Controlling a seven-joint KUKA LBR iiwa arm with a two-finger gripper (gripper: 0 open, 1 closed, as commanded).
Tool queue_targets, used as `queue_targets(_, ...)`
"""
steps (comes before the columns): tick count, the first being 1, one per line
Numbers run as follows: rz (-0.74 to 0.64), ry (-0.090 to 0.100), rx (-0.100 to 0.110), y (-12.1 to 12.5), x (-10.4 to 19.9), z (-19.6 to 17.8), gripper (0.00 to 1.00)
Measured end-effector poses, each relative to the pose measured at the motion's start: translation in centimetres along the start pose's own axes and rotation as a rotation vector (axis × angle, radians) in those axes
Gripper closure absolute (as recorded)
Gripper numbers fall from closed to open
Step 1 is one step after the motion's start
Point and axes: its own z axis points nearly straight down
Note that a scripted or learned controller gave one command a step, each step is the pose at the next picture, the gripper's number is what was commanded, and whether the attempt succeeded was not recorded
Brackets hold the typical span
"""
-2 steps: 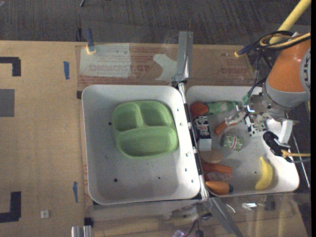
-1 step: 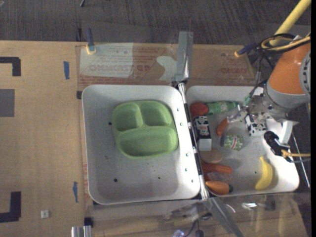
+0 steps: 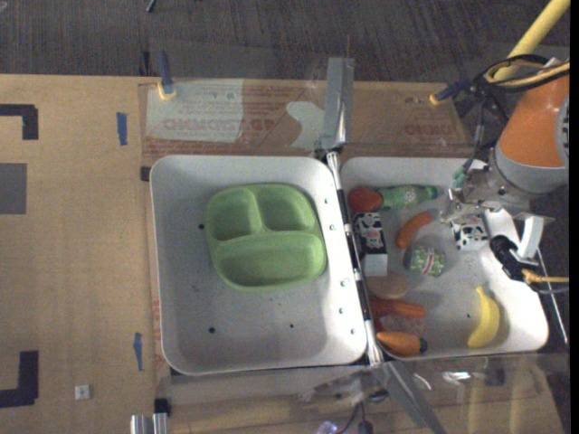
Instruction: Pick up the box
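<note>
1. Two white bins sit side by side on the table point(image 3: 72, 269); the left bin point(image 3: 181, 333) fills the middle of the frame, the right bin point(image 3: 534, 328) lies at centre right.
2. A green tray point(image 3: 264, 233) with three compartments lies in the upper half of the left bin.
3. The box point(image 3: 370, 233), white with black cow patches, lies in the right bin against its left wall, just below a red item point(image 3: 365, 199).
4. A green bottle point(image 3: 409, 193) lies along the right bin's top edge, with an orange carrot point(image 3: 414, 228) slanting just below it.
5. A small green-and-white can point(image 3: 425, 261) sits near the bin's middle.
6. A banana point(image 3: 486, 319) lies in the lower right corner; two more orange-red items point(image 3: 398, 310) and point(image 3: 401, 342) lie near the lower left corner.
7. The arm point(image 3: 536, 134) enters from the upper right, its orange band above the bin's right edge.
8. The pincer point(image 3: 466, 215) is over the upper right part of the right bin, well apart from the box; a second black-and-white patched item point(image 3: 469, 235) lies right at it. Whether its fingers are apart or together cannot be told.
</note>
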Motion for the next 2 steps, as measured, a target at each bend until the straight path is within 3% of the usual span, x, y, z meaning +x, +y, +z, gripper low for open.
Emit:
queue_targets(1, 0.048, 0.013, 0.028, -1.5, 6.0, 3.8, 1.00)
queue_targets(2, -0.208, 0.015, 0.024, -12.8, 6.7, 3.3, 1.00)
